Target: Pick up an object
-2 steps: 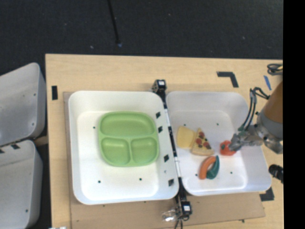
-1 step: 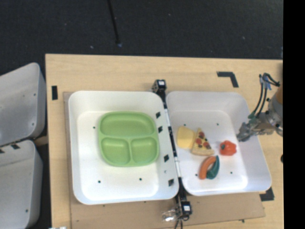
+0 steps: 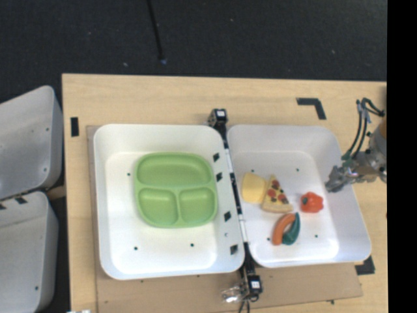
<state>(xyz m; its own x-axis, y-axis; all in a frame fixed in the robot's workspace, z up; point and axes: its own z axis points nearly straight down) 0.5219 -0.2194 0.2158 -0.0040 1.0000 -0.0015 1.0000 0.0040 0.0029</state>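
Now, gripper (image 3: 339, 180): it hung at the right bin's (image 3: 345, 233) right rim; I could not tell the state of its fingers.
Objects: red pepper (image 3: 312, 202), pizza slice (image 3: 276, 195), yellow piece (image 3: 253, 188) and carrot (image 3: 284, 228) lay together in this bin, probably as pick targets.
Left bin (image 3: 117, 253): green plate (image 3: 175, 190) in the middle.

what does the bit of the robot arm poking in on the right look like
A small grey metal gripper shows at the right rim of the right bin, its fingers too small to make out. Behind it sits a darker wrist block, with thin dark and greenish cables looping up from it along the frame's edge.
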